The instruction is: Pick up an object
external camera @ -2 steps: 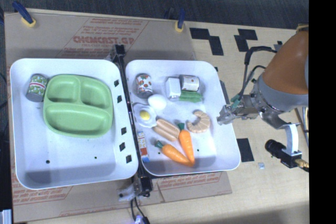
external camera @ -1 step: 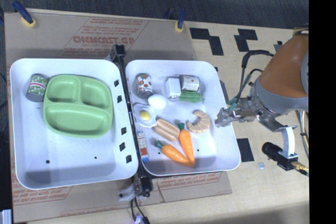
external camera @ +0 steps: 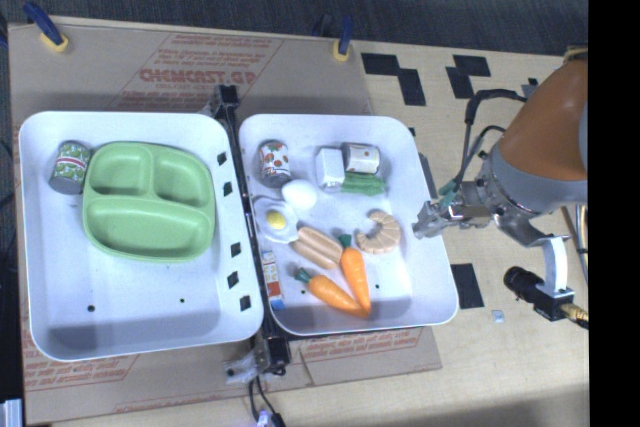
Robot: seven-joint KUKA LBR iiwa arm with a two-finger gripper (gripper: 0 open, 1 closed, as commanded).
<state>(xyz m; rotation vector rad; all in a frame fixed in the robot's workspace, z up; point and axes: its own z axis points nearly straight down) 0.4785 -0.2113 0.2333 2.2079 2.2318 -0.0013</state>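
The end effector [external camera: 432, 218] hovers right of centre over the right bin's [external camera: 436, 267] rim; its state I cannot tell. Nearby, the croissant [external camera: 380, 231] looks light, rigid plastic, best pinched across its middle

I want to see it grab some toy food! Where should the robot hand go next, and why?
Probably slide sideways over the right bin. The gripper sits just outside that bin's edge, holding nothing, and the croissant and carrots lie close inside it.
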